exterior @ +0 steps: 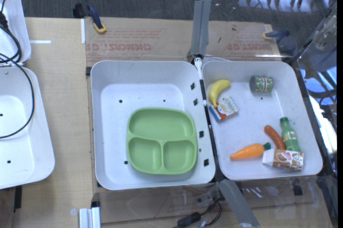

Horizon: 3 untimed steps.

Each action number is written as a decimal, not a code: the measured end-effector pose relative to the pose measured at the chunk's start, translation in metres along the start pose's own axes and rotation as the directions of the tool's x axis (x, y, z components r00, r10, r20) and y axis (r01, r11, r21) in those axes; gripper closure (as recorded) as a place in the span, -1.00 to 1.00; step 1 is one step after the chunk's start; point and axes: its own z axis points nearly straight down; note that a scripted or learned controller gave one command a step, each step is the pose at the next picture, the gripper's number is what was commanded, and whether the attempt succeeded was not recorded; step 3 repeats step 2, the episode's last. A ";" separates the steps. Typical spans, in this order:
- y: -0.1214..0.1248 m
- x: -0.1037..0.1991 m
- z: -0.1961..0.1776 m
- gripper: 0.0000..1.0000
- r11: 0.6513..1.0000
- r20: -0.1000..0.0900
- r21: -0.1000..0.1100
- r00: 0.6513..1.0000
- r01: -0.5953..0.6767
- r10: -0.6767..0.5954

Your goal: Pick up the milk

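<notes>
Milk carton (282,159) lies on its side in the right bin's (244,174) near corner, hemmed by carrot (247,152) and green bottle (290,135), so I'd reach from above. How open my fingers are, I cannot tell.

From my station, what I take for the arm (325,39) is a pale, blurred grey-blue streak at the far right of the view. It slants down from the upper corner toward the right edge. It is too smeared for me to tell one link from another, and I cannot judge its pose beyond that slant.
</notes>
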 end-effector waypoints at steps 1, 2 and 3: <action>0.000 -0.002 -0.009 1.00 1.000 0.004 -0.001 1.000 0.000 0.000; 0.001 -0.004 -0.017 1.00 1.000 0.008 -0.001 1.000 0.001 -0.001; 0.001 -0.004 -0.017 1.00 1.000 0.008 -0.001 1.000 0.001 -0.001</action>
